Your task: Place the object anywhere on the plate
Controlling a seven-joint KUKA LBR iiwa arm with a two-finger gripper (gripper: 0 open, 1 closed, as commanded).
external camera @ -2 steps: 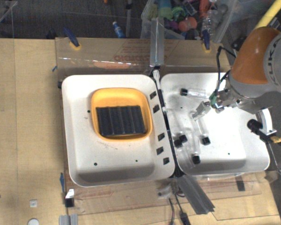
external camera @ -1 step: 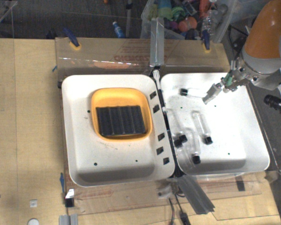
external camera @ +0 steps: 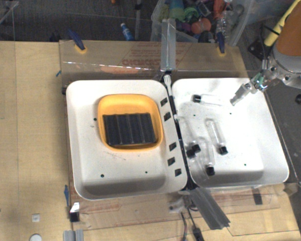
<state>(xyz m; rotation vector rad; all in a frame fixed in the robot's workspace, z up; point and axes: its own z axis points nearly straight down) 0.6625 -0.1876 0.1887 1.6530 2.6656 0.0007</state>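
Near right bin (external camera: 271, 169): a shallow white bin, its near half below and left of the pincer, holding several clear tubes with black caps.
Nearest tubes: one black cap (external camera: 209, 170) lies near the front wall; another tube (external camera: 192, 150) lies beside the divider. Both are well apart from the pincer.
Middle tube (external camera: 214, 133): a clear tube, black cap toward the front, lying lengthwise, below and left of the pincer.
Left bin (external camera: 80, 149): far to the pincer's left, beyond the divider.
Plate (external camera: 129, 102): an orange plate with rounded corners in the left bin, bearing a dark ribbed rectangle (external camera: 129, 128). No tube rests on it.
Far tube (external camera: 206, 100): a small clear tube, black cap on its left end; it is the nearest tube to the pincer, left of its tip.
Pincer (external camera: 237, 99): over the right bin's far right part, slanting down-left; whether it is spread or pressed together cannot be told. Nothing shows between the tips.
Step in hand: likely the approach to pick a tube; nothing is lifted yet.
Next move: probably descend onto a tube, grip it, then carry it left across the divider to the plate.
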